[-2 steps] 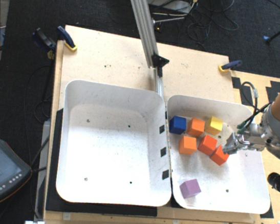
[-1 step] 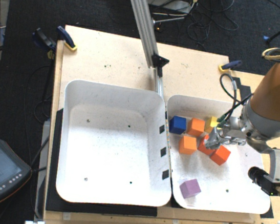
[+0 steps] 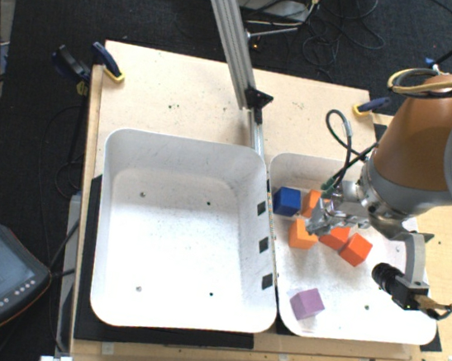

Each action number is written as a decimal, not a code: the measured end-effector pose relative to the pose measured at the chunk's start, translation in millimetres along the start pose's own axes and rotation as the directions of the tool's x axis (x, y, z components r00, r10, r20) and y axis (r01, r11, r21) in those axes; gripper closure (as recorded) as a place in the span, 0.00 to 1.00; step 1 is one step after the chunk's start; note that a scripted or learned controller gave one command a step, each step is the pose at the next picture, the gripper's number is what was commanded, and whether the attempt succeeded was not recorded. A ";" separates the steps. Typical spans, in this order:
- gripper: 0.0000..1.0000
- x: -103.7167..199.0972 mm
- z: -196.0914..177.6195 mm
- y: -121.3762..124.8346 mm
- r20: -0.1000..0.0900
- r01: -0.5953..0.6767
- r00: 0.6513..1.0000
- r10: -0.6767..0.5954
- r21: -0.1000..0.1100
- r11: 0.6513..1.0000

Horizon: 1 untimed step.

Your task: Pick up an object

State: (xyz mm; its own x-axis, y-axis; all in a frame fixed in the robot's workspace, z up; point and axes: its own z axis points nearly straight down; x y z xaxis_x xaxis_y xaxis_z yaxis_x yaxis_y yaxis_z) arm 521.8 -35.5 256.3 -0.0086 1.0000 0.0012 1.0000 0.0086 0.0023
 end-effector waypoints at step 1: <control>1.00 50.1 13.5 -1.7 0.000 0.000 1.000 0.000 0.004 1.000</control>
State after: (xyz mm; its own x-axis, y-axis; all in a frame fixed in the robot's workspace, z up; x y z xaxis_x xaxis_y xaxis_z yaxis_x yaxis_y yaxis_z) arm 519.7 14.6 242.8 -0.0086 1.0000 0.0016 1.0000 0.0086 -0.0013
